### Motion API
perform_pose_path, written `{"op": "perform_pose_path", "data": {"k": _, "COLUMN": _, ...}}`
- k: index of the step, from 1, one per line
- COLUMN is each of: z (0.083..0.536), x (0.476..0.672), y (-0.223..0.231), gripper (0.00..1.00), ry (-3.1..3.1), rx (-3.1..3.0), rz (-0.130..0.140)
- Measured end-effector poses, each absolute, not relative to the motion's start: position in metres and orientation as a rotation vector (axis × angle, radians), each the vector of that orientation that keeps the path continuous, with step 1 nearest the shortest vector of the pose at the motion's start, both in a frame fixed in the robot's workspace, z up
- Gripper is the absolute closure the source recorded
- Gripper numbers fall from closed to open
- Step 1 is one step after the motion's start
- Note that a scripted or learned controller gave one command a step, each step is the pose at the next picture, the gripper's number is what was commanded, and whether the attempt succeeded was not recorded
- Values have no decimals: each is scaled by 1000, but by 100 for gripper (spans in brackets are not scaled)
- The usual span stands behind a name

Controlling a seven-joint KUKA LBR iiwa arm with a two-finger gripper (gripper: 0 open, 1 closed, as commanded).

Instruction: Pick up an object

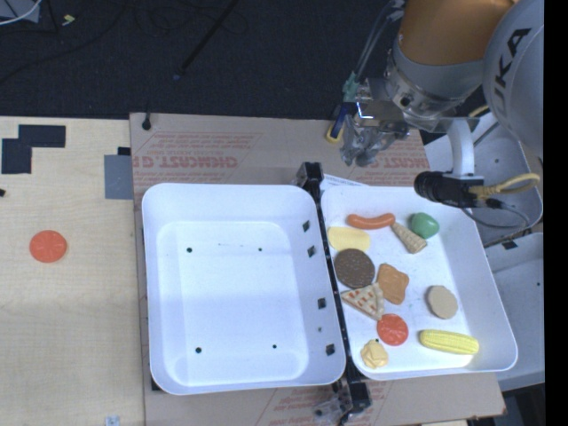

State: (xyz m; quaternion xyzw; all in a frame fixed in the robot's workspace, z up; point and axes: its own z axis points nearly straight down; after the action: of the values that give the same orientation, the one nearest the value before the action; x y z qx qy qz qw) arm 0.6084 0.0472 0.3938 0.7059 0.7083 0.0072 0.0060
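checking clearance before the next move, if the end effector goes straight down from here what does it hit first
Probably the cardboard sheet behind the right bin, not the toy food; the end effector seems past the rim, though depth is unclear.

I see my arm (497, 51) coming in from the upper right, its grey casing curving down past the broad orange band (444, 16) above the wrist. The wrist points down and toward the left, carrying the gripper (368, 145) at its end. A bundle of cables runs along the wrist housing to the gripper body. The gripper hangs up high at the far side of the bench, with nothing visible between its fingertips, which are too blurred to read.
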Motion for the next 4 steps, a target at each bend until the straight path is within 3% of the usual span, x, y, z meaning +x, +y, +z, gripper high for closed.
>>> {"op": "perform_pose_path", "data": {"k": 1, "z": 484, "x": 635, "y": 103, "gripper": 100, "ry": 2224, "rx": 2212, "rz": 14}}
{"op": "perform_pose_path", "data": {"k": 2, "z": 541, "x": 644, "y": 112, "gripper": 100, "ry": 2224, "rx": 2216, "rz": 4}}
{"op": "perform_pose_path", "data": {"k": 3, "z": 537, "x": 644, "y": 111, "gripper": 0, "ry": 2227, "rx": 2219, "rz": -5}}
{"op": "perform_pose_path", "data": {"k": 4, "z": 483, "x": 613, "y": 201, "gripper": 0, "ry": 2236, "rx": 2218, "rz": -10}}
